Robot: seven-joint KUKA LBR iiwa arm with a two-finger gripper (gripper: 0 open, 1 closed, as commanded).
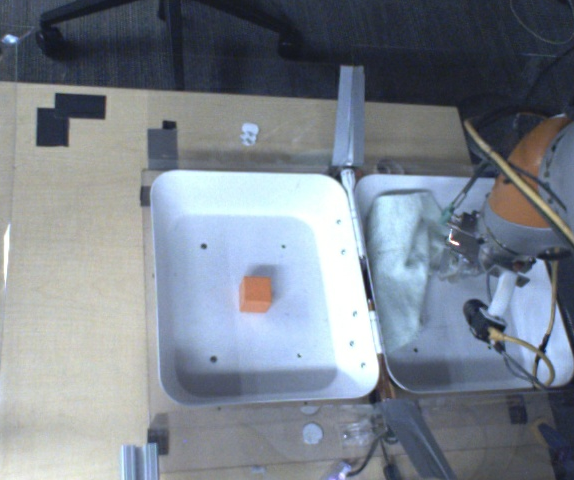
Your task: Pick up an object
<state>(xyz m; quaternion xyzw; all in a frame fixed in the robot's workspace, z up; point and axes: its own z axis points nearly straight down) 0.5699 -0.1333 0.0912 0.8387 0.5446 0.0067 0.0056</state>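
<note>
One orange cube (256, 294) sits alone near the middle of the left bin (182, 208), well apart from the gripper (454, 240) over the right bin (557, 368), grip state indeterminate; risk judged: descending there would find no cube, a missed pick.

An orange cube (256, 294) sat in the white left bin (182, 208). The right bin (563, 368) was white too, holding a pale grey-white cloth (397, 258). The counter (67, 298) was light wood, with black patches (67, 116) at eleven o'clock.
</note>
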